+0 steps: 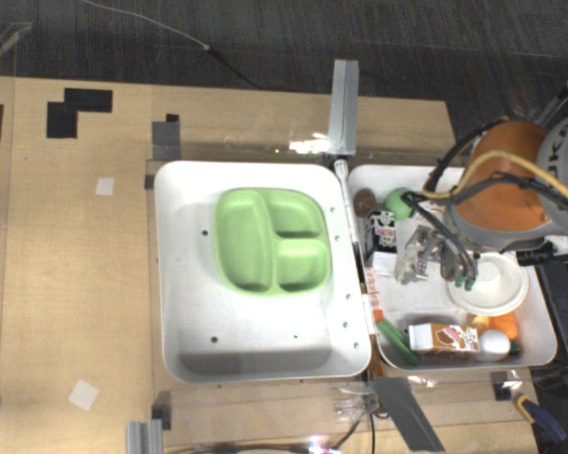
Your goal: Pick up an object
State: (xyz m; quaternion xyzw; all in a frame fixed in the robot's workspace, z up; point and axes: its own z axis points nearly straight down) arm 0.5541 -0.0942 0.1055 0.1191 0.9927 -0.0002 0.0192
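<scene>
My gripper (437, 261) hangs over the middle of the right bin (547, 348), below the orange band of the arm (497, 192). Under and around it lie a white round dish (497, 287), a small black-and-white cow-patterned item (385, 232), a green ball (397, 200) and a brown ball (364, 200). Along the bin's front edge lie a brown and white carton (442, 337), a green cucumber-like piece (394, 336), a white egg (495, 343) and an orange piece (505, 326). Nothing visibly sits in the gripper.
The left bin (185, 348) holds a light green divided plate (270, 239). A metal post (344, 107) stands behind the wall between the bins. Cables loop around the arm at the right. Wooden bench surface (66, 282) spreads to the left.
</scene>
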